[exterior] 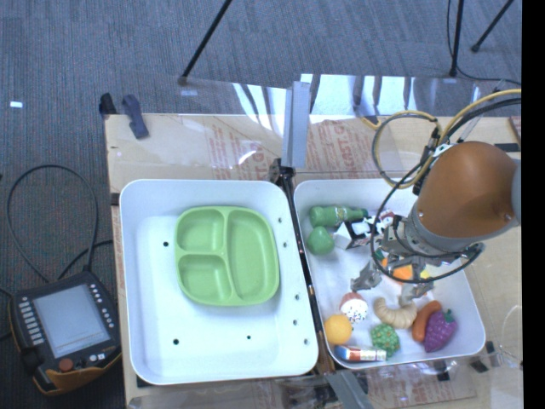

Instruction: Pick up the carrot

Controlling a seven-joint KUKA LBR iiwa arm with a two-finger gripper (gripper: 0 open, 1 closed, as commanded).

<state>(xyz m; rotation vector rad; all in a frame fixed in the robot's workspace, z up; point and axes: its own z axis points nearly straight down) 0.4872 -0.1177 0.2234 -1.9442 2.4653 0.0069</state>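
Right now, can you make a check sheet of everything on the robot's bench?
Surface: two white bins side by side, left bin and right bin.
Job's things: carrot lies in the right bin beside the grapes, not held.
Clutter: green tray in the left bin; croissant, orange, broccoli, green bottle in the right bin.
Gripper: gripper hangs over the right bin, near the croissant.
Cables: yellow and black loops by the arm; black cord on the floor.
Surroundings: pendant on grey carpet; tripod legs.
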